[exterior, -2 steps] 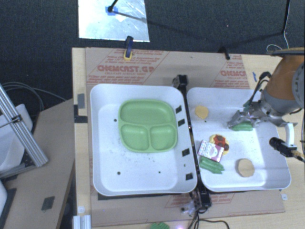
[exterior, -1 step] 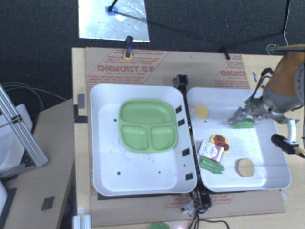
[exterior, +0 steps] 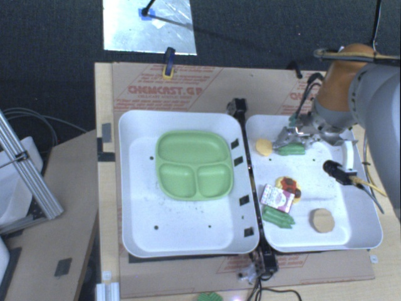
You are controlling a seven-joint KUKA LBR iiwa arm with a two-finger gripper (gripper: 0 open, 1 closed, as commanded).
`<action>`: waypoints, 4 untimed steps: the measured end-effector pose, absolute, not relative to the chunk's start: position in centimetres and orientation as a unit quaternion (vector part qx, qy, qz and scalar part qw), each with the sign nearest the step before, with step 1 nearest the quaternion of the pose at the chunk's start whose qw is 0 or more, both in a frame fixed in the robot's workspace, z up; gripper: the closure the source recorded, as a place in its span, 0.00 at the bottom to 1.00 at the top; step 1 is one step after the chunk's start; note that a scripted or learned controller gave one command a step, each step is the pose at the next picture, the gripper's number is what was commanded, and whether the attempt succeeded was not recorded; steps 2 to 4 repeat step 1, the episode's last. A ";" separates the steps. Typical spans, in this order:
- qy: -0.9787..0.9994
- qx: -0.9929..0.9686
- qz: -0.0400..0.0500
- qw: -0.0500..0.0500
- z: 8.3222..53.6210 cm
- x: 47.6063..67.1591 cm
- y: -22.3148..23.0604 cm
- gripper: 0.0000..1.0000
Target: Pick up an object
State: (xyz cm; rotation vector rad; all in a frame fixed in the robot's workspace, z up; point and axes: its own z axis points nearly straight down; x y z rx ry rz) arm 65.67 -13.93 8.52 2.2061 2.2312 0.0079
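Observation:
My gripper (exterior: 292, 137) is low over the far part of the right bin (exterior: 357, 231). A green elongated object (exterior: 290, 148) lies right beneath its tip, touching or nearly touching it. A small yellow round object (exterior: 264, 147) sits just left of that. Nearer the front lie a pink and white packet (exterior: 276, 197), a red and yellow item (exterior: 289, 185), another green piece (exterior: 277, 218) and a tan disc (exterior: 322, 220).
The left bin (exterior: 135, 224) holds a green divided plate (exterior: 193, 165) at its middle. A ridge with black clips (exterior: 245, 168) separates the two bins. The grey arm (exterior: 376, 105) comes in over the right bin's far right corner.

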 end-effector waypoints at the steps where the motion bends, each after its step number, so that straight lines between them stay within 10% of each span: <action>1: 0.710 0.704 0.004 0.003 19.1 63.0 -8.9 1.00; 4: 0.710 0.704 0.004 0.003 19.1 63.0 -8.9 1.00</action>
